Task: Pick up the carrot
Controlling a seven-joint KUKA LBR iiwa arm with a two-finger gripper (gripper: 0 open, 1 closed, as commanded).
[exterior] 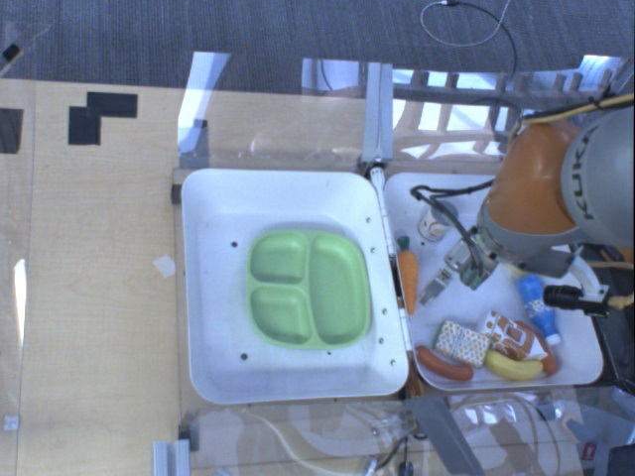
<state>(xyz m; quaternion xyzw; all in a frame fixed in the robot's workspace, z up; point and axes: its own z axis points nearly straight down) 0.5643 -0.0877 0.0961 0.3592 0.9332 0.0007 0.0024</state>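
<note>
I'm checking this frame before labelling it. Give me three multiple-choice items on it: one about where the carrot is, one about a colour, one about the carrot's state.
1. Where does the carrot lie?
A. In the right bin, by its left wall
B. On the green plate
C. On the bare bench

2. What colour is the divided plate in the left bin?
A. Blue
B. Green
C. Red

3. What is the carrot's state?
A. Lifted by the arm
B. Resting in the bin, with the gripper beside it
C. Standing upright on the plate

Answers: 1 A, it sits along the right bin's left edge. 2 B, the plate is light green. 3 B, it lies flat, apart from the gripper.
</note>
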